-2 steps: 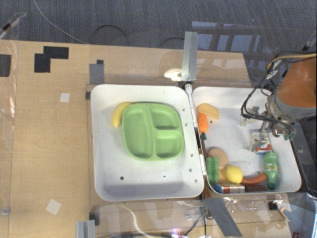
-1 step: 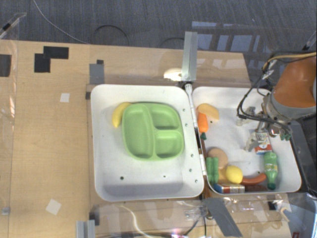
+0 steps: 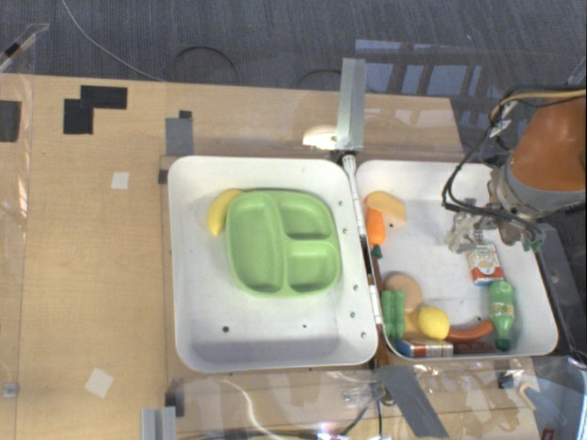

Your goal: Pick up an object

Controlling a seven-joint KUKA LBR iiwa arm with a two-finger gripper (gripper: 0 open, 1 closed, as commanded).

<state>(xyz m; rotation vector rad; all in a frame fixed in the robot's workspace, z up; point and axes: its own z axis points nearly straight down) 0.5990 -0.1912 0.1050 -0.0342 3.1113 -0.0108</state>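
Observation:
My gripper (image 3: pixel 486 230) hangs over the right part of the right bin (image 3: pixel 431 246), under the orange band of the arm (image 3: pixel 550 149). Just below it lies a small red and white carton (image 3: pixel 483 266); I cannot tell whether the two touch. A green bottle (image 3: pixel 501 312) stands a little in front of the carton. Along the bin's near side lie a yellow lemon (image 3: pixel 433 322), a red sausage-like piece (image 3: pixel 470 332), a peach-coloured round item (image 3: pixel 404 291) and a green item (image 3: pixel 391 312). At the bin's left wall lie an orange carrot (image 3: pixel 375 227) and a yellow-orange piece (image 3: pixel 386 206).
The left bin (image 3: pixel 266 337) holds a green divided plate (image 3: pixel 282 242) with a yellow banana (image 3: pixel 218 211) at its left edge. A metal divider (image 3: pixel 359 236) separates the bins. A metal post (image 3: pixel 351 104) stands behind them. Black cables (image 3: pixel 463 177) loop beside the arm.

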